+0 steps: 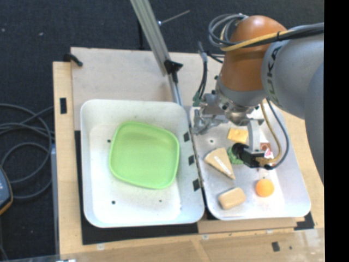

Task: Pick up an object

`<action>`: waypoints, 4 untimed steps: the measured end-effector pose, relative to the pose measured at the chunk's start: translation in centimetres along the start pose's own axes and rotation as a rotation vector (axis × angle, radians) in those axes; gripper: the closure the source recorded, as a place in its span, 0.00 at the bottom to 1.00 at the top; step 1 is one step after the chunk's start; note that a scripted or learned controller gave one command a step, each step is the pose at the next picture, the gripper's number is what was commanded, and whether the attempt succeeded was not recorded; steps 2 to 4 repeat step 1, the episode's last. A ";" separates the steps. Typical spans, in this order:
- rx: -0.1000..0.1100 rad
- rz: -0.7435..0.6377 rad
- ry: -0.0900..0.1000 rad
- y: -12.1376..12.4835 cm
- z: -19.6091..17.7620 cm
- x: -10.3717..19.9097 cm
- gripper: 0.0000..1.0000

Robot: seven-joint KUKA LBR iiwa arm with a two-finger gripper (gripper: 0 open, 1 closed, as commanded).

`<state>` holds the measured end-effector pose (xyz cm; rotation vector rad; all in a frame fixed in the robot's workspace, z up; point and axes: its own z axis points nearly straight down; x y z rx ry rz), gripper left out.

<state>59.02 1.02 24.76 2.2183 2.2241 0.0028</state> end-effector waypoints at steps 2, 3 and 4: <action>0.001 -0.001 0.000 -3.4 -0.3 4.4 1.00; 0.001 -0.001 0.000 -3.4 -0.3 4.4 1.00; 0.001 -0.001 0.000 -3.4 -0.3 4.4 1.00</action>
